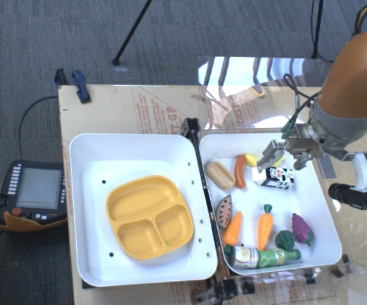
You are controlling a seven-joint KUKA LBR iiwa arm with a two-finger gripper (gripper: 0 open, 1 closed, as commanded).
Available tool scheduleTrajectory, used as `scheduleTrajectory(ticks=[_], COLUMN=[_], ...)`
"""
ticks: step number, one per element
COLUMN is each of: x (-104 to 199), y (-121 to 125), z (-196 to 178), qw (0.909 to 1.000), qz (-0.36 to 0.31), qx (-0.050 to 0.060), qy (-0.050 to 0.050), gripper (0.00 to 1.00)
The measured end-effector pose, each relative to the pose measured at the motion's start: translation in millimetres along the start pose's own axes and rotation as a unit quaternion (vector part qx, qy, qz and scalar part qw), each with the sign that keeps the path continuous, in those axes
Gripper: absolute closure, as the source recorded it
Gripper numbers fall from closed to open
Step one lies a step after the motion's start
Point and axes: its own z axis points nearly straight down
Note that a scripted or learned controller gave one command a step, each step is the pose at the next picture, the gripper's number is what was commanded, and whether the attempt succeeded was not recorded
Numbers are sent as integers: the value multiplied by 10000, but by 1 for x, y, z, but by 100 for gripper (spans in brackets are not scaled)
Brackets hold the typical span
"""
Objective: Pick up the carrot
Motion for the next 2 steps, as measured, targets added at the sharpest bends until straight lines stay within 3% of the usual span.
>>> scheduleTrajectory(ticks=[1, 2], x=[-18, -53], y=[-69, -52], z=[151, 195], qw=[9930, 9902], qz=[-1179, -1396], qx=[61, 19], qy=[23, 14], gripper=[0, 0])
